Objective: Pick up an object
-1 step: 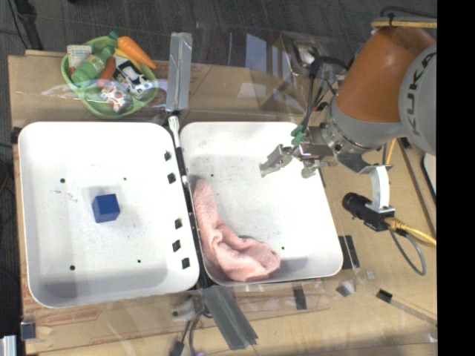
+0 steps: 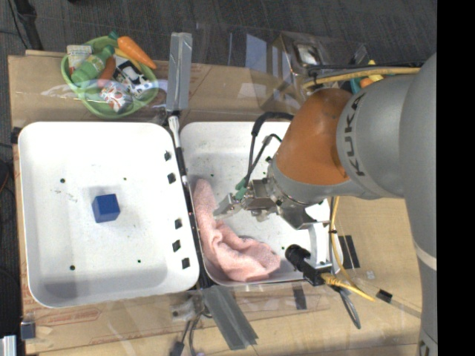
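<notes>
The gripper (image 2: 231, 205) hovers mid-frame above the pink cloth (image 2: 226, 243); its jaw state I cannot tell. Descend squarely onto a thick fold

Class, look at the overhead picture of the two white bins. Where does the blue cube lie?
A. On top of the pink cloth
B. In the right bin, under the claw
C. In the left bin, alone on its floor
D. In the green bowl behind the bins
C: the blue cube sits by itself on the floor of the left bin, well apart from the pink cloth in the right bin.
</notes>
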